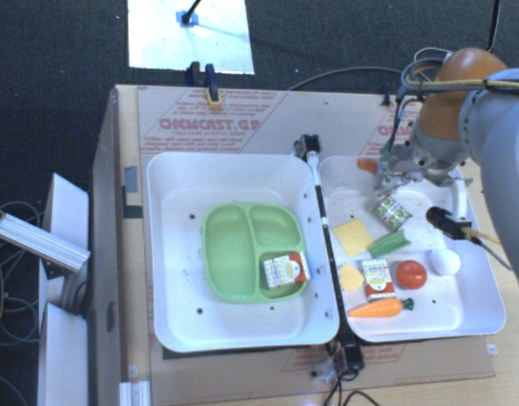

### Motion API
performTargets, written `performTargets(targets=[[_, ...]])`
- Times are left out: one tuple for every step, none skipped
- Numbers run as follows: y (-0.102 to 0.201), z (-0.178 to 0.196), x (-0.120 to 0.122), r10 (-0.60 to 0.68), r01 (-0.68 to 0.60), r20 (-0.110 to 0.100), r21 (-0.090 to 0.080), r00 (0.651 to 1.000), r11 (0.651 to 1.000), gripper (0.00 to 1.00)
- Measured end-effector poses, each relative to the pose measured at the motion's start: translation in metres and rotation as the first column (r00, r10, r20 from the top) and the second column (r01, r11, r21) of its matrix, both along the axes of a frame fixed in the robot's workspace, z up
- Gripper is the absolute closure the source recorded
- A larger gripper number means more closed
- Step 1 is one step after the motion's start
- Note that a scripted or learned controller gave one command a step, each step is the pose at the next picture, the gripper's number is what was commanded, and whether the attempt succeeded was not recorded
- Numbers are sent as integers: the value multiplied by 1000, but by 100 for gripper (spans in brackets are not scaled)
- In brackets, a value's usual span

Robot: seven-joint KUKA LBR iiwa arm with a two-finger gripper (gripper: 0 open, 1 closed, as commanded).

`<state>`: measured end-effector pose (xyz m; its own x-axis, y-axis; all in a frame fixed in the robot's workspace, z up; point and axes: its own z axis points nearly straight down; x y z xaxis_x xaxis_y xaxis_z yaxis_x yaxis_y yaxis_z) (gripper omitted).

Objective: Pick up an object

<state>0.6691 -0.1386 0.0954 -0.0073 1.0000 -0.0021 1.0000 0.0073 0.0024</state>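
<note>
The arm (488,117) rises closest to the lens, grey with its orange band, and reaches over the far corner of the right bin (483,307). Its gripper (397,178) hangs low there. Whether it is open or closed cannot be told, because the wrist hides that end, and nothing can be seen in its grasp.

The left bin (179,227) lies well off to the gripper's side. In it is one green divided plate (238,256), which carries a small carton (284,270).

The likeliest thing to pick is the checkered green packet (392,212), just on the near side of the gripper and almost under it. To do this well, I judge the gripper should come straight down and centred over the packet, closing across its narrow side. It should keep clear of the bin wall and of the green stick (388,244) just beyond.

Further toward the front from the gripper, by size:
- one carrot (376,309)
- one yellow square slice (354,236)
- a second carton (377,277), making two cartons in all
- one tomato (411,274)
- one white egg-like piece (445,261)
- one yellow round piece (351,277)

A small orange bit (367,165) lies just beside the gripper.
</note>
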Motion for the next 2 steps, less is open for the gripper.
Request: performTargets(targets=[[0, 0, 0, 1, -1, 0, 0, 1000, 1000, 0], [-15, -10, 0, -6, 6, -1, 1, 1000, 1000, 0]])
